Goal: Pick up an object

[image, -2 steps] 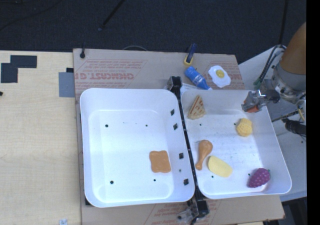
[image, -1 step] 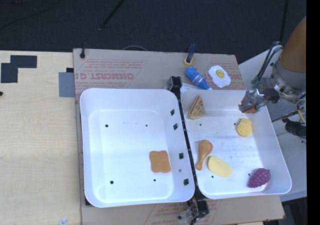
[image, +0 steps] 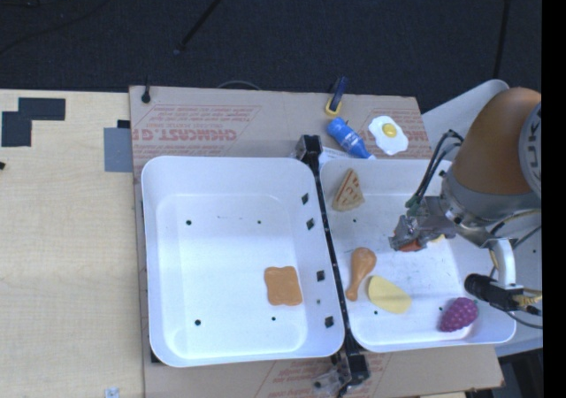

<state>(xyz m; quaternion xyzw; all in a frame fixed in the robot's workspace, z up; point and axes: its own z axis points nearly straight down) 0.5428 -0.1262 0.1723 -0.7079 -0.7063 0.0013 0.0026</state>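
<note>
Gripper [image: 411, 235] low in right bin [image: 424, 341], above chicken drumstick [image: 360, 270] and yellow slice [image: 387, 294]. Finger opening, grasp: cannot tell.

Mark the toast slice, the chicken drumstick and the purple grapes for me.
toast slice [image: 283, 286], camera view, middle of its top face, in the left bin.
chicken drumstick [image: 359, 269], camera view, mid-length, in the right bin.
purple grapes [image: 458, 314], camera view, centre of the cluster, in the right bin.
</note>
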